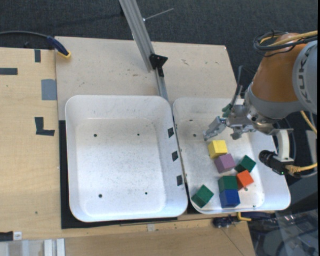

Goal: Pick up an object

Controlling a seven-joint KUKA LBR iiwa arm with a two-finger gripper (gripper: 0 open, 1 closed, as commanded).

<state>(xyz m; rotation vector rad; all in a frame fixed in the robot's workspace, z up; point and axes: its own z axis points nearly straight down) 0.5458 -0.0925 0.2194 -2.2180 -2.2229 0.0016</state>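
You have the arm [280, 84] reaching into the right bin [194, 113], its gripper [224, 128] hanging just above the yellow cube [217, 148] with jaws spread and nothing between them. The cubes clustered in that bin's near half look small, rigid and light, likely smooth-faced, so take the yellow one across two flat opposite sides, mindful that the purple cube [224, 162] touches it. On the arm's grey shell you can read part of "KUKA".
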